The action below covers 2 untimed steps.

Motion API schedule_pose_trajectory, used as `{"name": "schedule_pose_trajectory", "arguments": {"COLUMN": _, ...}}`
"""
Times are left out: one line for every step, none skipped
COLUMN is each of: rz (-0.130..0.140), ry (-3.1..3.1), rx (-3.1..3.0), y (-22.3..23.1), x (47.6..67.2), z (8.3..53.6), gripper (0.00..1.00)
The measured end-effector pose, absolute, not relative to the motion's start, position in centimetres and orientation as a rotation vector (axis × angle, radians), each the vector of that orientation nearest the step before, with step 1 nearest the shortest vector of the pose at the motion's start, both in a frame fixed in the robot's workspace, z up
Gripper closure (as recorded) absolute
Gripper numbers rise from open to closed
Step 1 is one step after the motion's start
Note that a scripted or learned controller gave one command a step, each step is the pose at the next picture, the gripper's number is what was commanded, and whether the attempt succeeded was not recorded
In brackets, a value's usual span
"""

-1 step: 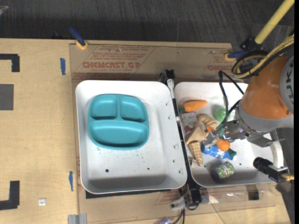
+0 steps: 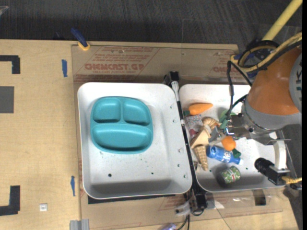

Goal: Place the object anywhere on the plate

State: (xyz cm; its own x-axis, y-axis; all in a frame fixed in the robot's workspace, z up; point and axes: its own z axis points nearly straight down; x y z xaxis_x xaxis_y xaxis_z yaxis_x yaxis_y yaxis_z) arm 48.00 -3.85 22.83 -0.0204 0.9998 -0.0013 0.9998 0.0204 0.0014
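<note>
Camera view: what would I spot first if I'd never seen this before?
Probably the big teal plate with three compartments, sitting alone in the left white bin. Next, the orange-banded robot arm reaching in from the right, its claw down over a jumble of toys in the right bin, including an orange carrot and a blue bottle.

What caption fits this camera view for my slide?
Robot gripper reaches into the right bin of toys, beside a blue plate in the left bin.

My smooth, glossy teal plastic plate (image 2: 122, 124) lies in a matt white plastic bin (image 2: 163, 176) on the brown cardboard-like surface (image 2: 38, 143).
</note>
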Motion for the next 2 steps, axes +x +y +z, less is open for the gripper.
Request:
{"name": "schedule_pose_trajectory", "arguments": {"rz": -0.002, "ry": 2.378, "rx": 2.056, "y": -1.3, "x": 48.0, "z": 22.7, "gripper": 1.0}}
{"name": "schedule_pose_trajectory", "arguments": {"rz": 0.003, "ry": 2.542, "rx": 1.843, "y": 6.8, "x": 48.0, "z": 25.0, "gripper": 1.0}}
